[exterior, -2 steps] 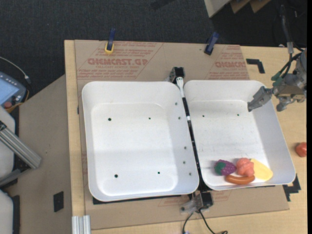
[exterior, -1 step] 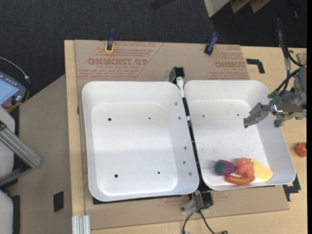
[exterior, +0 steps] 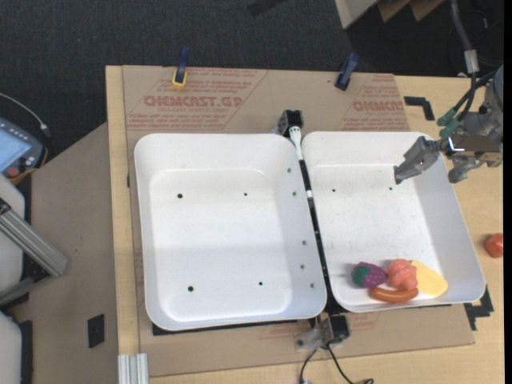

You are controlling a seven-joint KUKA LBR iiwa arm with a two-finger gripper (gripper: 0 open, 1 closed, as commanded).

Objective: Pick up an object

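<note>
Several toy foods lie clustered in the right bin's (exterior: 376, 214) near right corner: a purple grape bunch (exterior: 369, 274), a pink-orange lumpy piece (exterior: 403, 273), a yellow piece (exterior: 432, 281) and an orange sausage-shaped piece (exterior: 393, 294). My gripper (exterior: 430, 171) hangs over the far right part of that bin, well away from the cluster. It is open, its grey fingers (exterior: 415, 160) spread apart with nothing between them.
The left bin (exterior: 160, 214) sits beside the right one, a black divider (exterior: 308, 206) between them. A small orange object (exterior: 495, 246) lies on the bench outside the right bin. Two clamps (exterior: 182, 69) hold the cardboard's far edge.
</note>
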